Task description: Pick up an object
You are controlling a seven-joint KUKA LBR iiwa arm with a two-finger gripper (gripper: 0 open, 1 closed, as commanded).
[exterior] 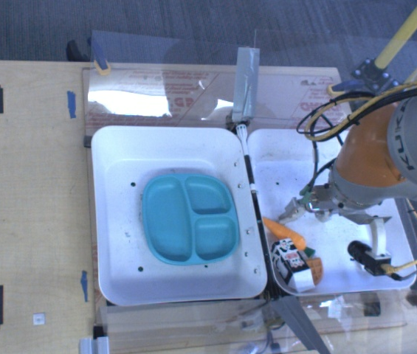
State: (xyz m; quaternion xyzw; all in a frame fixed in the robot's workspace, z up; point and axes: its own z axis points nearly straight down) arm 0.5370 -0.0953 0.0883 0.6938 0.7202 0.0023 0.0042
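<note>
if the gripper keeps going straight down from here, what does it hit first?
Probably bare floor of the right bin. The gripper hangs just above and right of the carrot; depth is unclear from this slanted view, so it might clip the carrot's end.

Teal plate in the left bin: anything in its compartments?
Empty. All three compartments of the teal plate show bare teal surface; it lies flat in the left bin. The carrot lies in the right bin.

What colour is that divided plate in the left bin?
Teal blue, seen in the camera view: the divided plate.
</note>
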